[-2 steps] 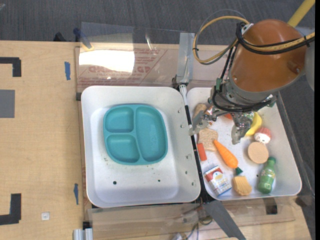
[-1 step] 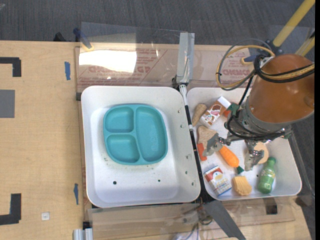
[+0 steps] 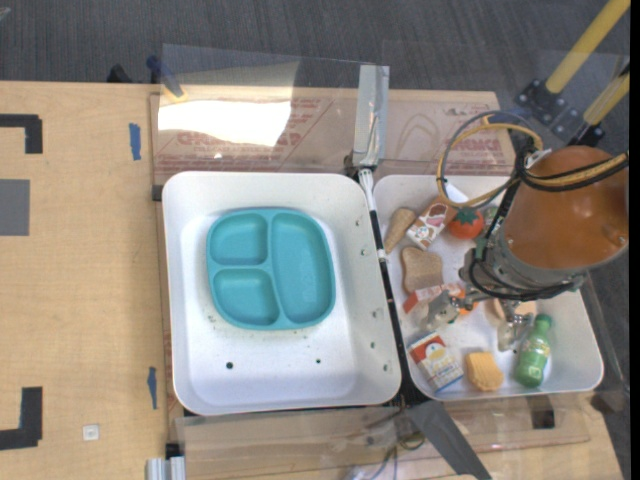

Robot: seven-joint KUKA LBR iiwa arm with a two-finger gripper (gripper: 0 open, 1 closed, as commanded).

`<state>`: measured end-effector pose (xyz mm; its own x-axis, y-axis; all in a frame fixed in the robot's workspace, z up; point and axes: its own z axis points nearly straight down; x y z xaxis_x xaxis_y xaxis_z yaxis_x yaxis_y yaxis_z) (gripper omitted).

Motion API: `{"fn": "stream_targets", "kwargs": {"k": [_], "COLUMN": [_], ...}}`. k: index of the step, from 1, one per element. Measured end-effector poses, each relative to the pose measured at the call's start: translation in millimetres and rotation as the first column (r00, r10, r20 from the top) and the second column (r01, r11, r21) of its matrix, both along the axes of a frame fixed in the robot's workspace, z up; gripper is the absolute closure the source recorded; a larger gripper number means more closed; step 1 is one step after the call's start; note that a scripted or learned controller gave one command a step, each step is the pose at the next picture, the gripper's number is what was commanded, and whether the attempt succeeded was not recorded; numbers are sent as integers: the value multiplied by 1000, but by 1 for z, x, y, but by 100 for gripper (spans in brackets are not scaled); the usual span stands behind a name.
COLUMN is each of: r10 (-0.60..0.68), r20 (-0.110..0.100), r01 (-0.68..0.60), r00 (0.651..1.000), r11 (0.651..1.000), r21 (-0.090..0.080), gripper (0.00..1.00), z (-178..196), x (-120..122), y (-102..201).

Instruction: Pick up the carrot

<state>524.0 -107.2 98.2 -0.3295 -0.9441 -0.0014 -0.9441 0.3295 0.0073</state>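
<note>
In the right bin [image 3: 590, 368], a small orange piece that looks like the carrot [image 3: 459, 297] lies just left of the arm's wrist, mostly hidden under it. The gripper [image 3: 443, 312] is low in the bin's middle, right beside that orange piece; the big orange band [image 3: 570, 208] of the arm blocks the view of it from above. Whether anything is held cannot be made out.
Around the gripper lie a round orange fruit with a green top [image 3: 465, 223], a tan wedge [image 3: 399, 226], a brown slice [image 3: 422, 268], a red-and-white carton [image 3: 437, 360], a yellow block [image 3: 484, 372] and a green bottle [image 3: 533, 354]. The left bin [image 3: 190, 368] holds a teal divided plate [image 3: 270, 268].
</note>
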Motion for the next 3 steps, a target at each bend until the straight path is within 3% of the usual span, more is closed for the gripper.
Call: {"fn": "stream_targets", "kwargs": {"k": [1, 2, 3], "r10": [-366, -419, -419], "r20": [13, 15, 28], "r01": [366, 419, 419], "r00": [931, 908, 908], "r11": [931, 908, 908], "r21": [0, 3, 13], "gripper": [0, 0, 100], "z": [-11, -11, 4], "x": [-37, 3, 7], "y": [-33, 11, 13]}}
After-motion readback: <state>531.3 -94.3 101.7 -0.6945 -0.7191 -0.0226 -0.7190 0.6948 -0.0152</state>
